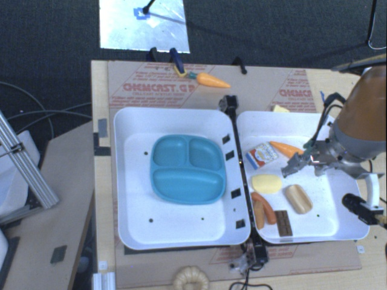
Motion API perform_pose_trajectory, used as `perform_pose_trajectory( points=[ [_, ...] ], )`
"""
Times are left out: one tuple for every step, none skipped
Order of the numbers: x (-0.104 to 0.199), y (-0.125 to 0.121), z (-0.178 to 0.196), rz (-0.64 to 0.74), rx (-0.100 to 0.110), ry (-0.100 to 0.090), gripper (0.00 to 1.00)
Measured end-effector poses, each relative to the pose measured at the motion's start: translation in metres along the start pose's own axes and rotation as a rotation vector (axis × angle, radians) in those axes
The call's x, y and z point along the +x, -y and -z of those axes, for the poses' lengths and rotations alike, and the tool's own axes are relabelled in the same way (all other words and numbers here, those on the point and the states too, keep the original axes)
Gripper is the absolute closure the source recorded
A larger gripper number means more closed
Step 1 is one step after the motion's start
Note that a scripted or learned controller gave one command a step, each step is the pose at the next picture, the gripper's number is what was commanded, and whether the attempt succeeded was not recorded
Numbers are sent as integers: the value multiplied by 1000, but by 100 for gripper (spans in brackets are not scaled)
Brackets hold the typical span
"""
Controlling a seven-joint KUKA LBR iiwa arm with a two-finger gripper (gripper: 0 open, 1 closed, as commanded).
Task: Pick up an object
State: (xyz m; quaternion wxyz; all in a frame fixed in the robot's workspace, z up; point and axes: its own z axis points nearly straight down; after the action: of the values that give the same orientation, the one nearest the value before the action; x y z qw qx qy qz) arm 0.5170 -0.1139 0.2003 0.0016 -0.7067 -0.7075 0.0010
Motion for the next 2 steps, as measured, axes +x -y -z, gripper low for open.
perform_pose_trajectory(
  points=[
    [-3, 3, -62, -1, 1, 0, 0],
    [-3, 2, -112, 0, -7, 2, 0]
  ],
)
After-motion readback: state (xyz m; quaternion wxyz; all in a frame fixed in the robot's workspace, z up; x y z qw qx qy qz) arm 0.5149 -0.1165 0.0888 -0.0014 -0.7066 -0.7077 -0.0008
